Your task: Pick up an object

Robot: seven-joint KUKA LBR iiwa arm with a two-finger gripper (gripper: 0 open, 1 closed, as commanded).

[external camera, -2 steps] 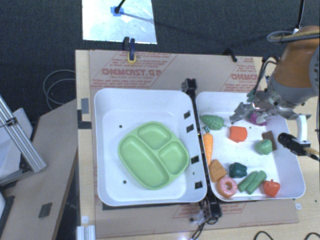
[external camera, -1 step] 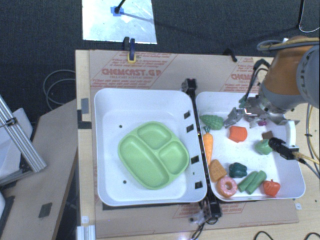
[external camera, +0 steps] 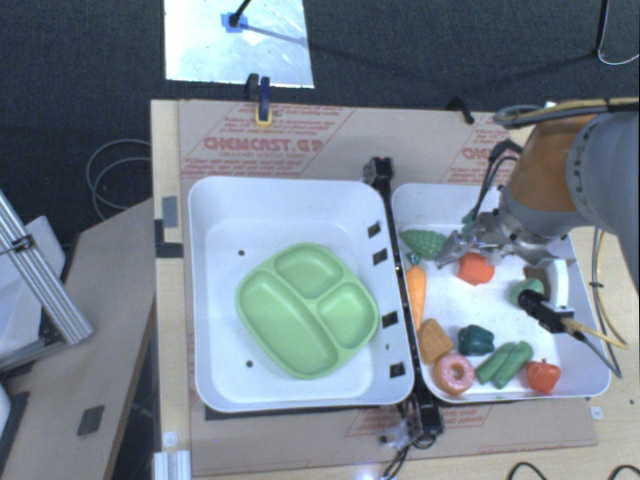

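An orange-red toy tomato (external camera: 476, 268) is lying in the right bin (external camera: 590, 368), just below the gripper (external camera: 470, 240), whose state cannot be told. A carrot (external camera: 416, 290), pink doughnut (external camera: 455, 373) and green peppers (external camera: 503, 362) are resting nearby. A green divided plate (external camera: 306, 310) is sitting in the left bin (external camera: 215, 268) on the desk (external camera: 300, 143).

Grey rounded arm (external camera: 605, 163) with an orange band, dark cables along it, metal claw (external camera: 468, 238).
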